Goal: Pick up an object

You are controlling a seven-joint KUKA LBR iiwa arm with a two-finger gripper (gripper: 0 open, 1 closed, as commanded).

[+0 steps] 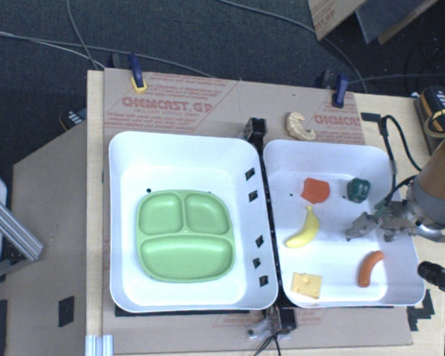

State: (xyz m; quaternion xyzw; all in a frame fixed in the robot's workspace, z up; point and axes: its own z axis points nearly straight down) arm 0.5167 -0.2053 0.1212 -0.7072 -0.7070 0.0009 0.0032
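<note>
The right bin point(335, 158) holds several toy foods. A yellow banana point(304, 228) lies near its middle, an orange-red piece point(315, 190) sits above it, and a dark green piece point(358, 189) is to that piece's right. An orange-brown sausage point(369, 268) lies at the lower right and a yellow cheese block point(306, 284) at the front. My gripper point(361, 224) reaches in from the right, low over the bin floor between the green piece and the sausage, right of the banana. Nothing shows between its tips.
The left bin point(124, 205) holds a light green divided plate point(185, 235). A beige piece point(300, 125) lies on the bench behind the right bin. Black clips run along the divider between the bins. Cables and a yellow-black device point(439, 110) sit at the far right.
</note>
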